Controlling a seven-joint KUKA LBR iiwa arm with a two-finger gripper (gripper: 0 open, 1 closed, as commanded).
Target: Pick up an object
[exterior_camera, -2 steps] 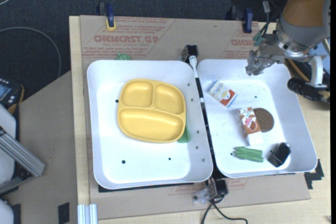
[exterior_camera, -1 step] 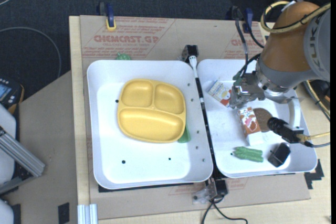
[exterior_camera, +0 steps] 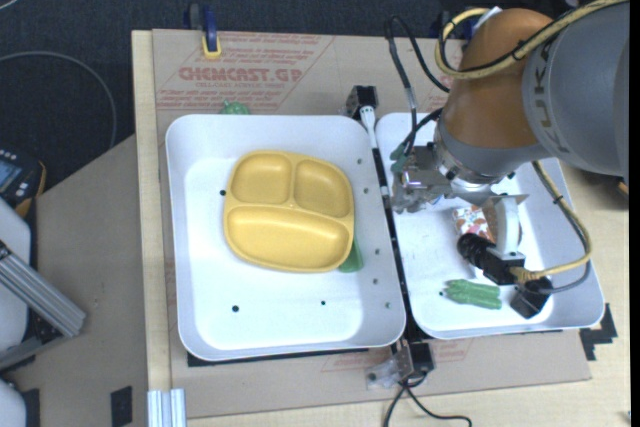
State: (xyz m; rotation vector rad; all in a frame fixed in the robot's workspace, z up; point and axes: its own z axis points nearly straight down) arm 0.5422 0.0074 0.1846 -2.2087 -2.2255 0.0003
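My gripper hangs low over the left part of the right bin, close to the divider between the bins. Right of it lies a small crinkled snack packet, partly under the arm. A green pod-shaped toy rests near the bin's front edge. In the left bin a yellow divided plate lies face up, and a small green piece pokes out from under its right rim.
The arm's orange band and grey body cover the back of the right bin. Black cable fittings with a yellow cable sit at the bin's front right. A cardboard sheet lies under both bins.
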